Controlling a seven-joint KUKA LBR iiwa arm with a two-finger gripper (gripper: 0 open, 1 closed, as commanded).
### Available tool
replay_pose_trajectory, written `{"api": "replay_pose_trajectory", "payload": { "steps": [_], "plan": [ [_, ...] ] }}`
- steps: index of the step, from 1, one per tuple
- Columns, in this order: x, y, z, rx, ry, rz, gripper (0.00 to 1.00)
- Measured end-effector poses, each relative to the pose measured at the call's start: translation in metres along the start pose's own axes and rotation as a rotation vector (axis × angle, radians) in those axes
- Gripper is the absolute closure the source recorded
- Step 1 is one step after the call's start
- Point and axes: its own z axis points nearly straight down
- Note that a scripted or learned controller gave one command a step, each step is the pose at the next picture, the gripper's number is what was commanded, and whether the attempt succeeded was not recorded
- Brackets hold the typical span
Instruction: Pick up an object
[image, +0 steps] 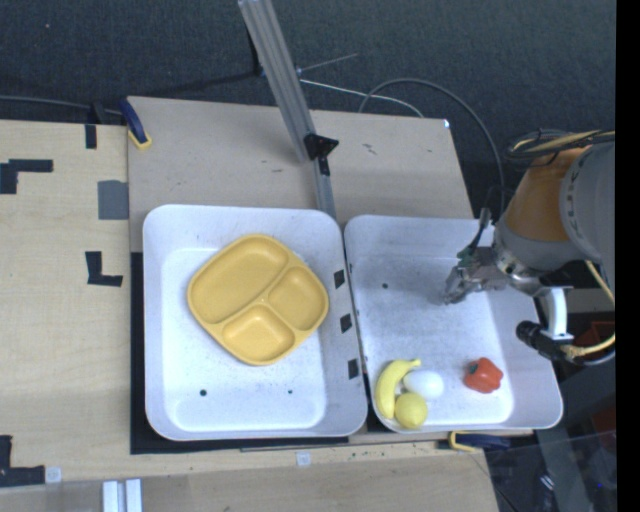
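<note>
Gripper (458, 290) low over the right bin (400, 250), its fingers too small and dark to tell whether they are spread or closed.

The grey arm (560, 215) reaches in from the right edge, and the gripper sits over the bare floor of the right bin near its middle, with nothing visible between the jaws. The objects lie well apart from it along the bin's near edge: a banana (393, 381), a white egg-like ball (424, 384) and a yellow lemon (411, 409) clustered touching in the near-left corner, and a red pepper-like piece (484, 375) toward the near-right corner. In the left bin (170, 330), a yellow divided plate (258, 298) rests toward the far side.
</note>
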Motion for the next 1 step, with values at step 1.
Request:
{"api": "replay_pose_trajectory", "payload": {
  "steps": [1],
  "plan": [
    [0.003,0.0015,-0.0633,-0.007,-0.001,0.001,1.0]
  ]
}}
